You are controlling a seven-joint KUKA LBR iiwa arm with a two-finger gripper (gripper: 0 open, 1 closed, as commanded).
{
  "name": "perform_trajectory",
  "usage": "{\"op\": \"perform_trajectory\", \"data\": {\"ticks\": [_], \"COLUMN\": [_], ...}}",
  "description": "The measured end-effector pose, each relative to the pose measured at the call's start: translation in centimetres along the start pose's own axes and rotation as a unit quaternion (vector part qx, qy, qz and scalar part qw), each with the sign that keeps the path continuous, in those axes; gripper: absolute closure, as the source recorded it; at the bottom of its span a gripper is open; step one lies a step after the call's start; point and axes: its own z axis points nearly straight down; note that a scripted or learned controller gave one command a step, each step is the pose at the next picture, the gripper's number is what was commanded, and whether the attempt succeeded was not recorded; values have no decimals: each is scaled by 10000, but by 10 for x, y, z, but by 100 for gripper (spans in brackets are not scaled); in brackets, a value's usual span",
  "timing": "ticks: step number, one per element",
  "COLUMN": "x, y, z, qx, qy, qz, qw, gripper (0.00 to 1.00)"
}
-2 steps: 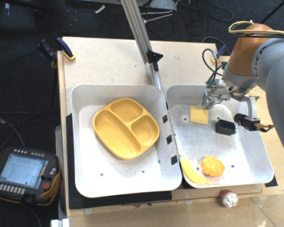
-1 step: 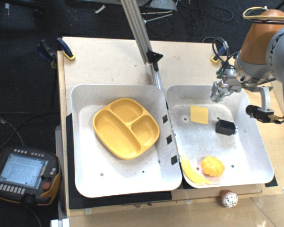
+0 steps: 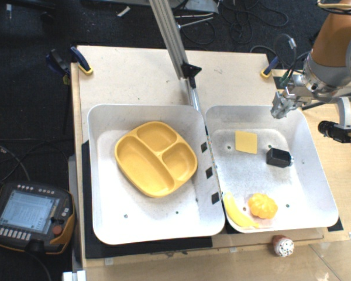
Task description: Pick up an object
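Note:
The right bin [image 3: 307,174] holds a flat pale yellow square [image 3: 246,142], a small black block [image 3: 278,157], a yellow-orange lumpy ball [image 3: 262,206] and a yellow banana-shaped piece [image 3: 237,213]. My gripper [image 3: 280,110] hangs over the bin's far right corner, above and to the right of the yellow square. Nothing shows between its fingertips. Its tip is small and seen from above.
The left bin [image 3: 105,215] holds a yellow three-part plate [image 3: 156,157]. A slanted metal pole [image 3: 171,31] crosses the back of the bench down to the bins' divide. A speckled ball [image 3: 284,246] lies on the bench in front of the right bin. A teach pendant [image 3: 29,214] sits at lower left.

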Motion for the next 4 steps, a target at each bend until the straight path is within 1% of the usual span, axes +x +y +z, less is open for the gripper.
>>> {"op": "perform_trajectory", "data": {"ticks": [1, 2, 3, 4], "x": [3, 55, 107, 161], "y": [0, -20, -32, -54], "z": [-65, -69, -58, -43], "qx": [-8, 34, 42, 51], "qy": [2, 21, 20, 21], "qz": [-14, -37, -39, -41], "qw": [10000, 10000, 10000, 10000], "gripper": [100, 100, 100, 100]}}
